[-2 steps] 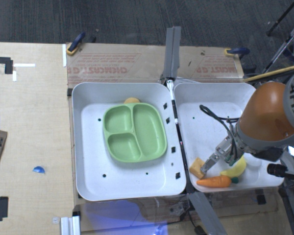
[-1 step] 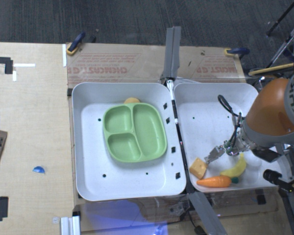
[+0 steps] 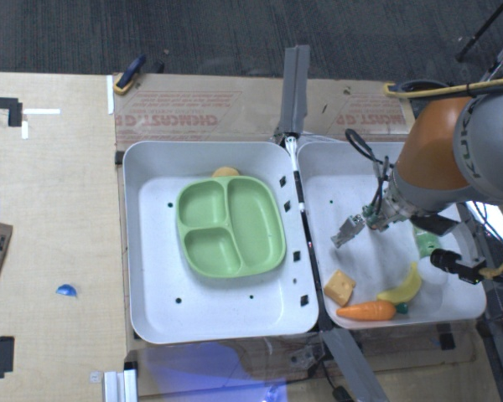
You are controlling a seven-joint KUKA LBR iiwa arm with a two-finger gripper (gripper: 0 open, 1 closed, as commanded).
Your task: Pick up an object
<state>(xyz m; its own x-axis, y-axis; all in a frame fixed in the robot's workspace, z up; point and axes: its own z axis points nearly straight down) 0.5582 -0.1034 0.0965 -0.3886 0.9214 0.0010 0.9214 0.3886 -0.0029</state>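
Note:
My gripper (image 3: 347, 231) hangs over the middle of the right bin (image 3: 318, 182), pointing left and down, with nothing visible between its fingers. Below it, near the bin's front edge, lie a tan cube-shaped piece (image 3: 339, 288), an orange carrot (image 3: 366, 311) and a yellow banana (image 3: 405, 287). A green object (image 3: 426, 244) sits at the bin's right side, partly hidden by the arm. The gripper is above and apart from all of these.
The left bin (image 3: 142, 224) holds a green three-compartment plate (image 3: 230, 225), with a small yellow-orange thing (image 3: 225, 172) peeking out behind its far edge. A grey divider post (image 3: 293, 90) stands between the bins at the back. Cables run beside the arm on the right.

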